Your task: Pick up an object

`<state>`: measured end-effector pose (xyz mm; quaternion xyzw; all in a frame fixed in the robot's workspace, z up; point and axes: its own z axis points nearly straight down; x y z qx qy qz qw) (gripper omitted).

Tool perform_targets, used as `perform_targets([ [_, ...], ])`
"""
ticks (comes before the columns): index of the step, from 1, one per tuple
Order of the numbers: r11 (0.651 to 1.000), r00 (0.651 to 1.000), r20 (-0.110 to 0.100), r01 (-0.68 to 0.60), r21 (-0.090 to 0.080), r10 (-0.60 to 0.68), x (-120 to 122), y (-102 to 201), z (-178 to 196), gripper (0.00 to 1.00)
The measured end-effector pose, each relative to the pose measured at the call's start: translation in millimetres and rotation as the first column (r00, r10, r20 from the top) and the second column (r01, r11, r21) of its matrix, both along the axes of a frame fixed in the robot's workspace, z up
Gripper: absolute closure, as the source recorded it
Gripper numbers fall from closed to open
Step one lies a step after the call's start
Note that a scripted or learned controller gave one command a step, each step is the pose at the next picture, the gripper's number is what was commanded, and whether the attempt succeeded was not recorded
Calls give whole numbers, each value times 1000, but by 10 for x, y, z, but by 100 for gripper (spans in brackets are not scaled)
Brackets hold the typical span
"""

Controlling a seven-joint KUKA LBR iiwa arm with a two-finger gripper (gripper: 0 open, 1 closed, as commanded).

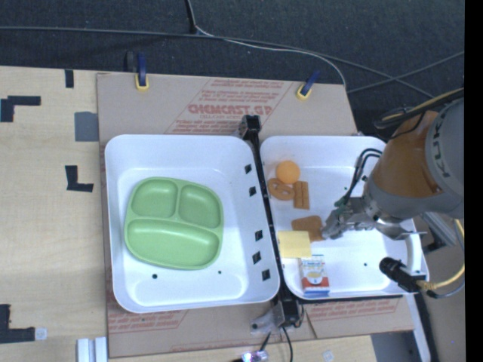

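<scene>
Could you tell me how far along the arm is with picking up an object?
Nothing looks lifted yet. The gripper is low in the right bin, beside the brown cracker. The yellow block, orange ball and small carton lie there too. Grasping and lifting remain.

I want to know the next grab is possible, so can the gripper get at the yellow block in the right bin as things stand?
Probably yes. The gripper hangs low in the right bin, just right of the yellow block. The block's top looks uncovered, though a brown piece and a small carton lie close beside it.
</scene>
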<state>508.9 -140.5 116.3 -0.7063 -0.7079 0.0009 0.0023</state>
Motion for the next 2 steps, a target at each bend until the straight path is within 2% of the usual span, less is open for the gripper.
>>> perform_targets([
  [1, 1000, 1000, 8, 0, -2, 0, 54, 94, 564, 100],
  [2, 1000, 1000, 6, 0, -2, 0, 60, 101, 855, 100],
])
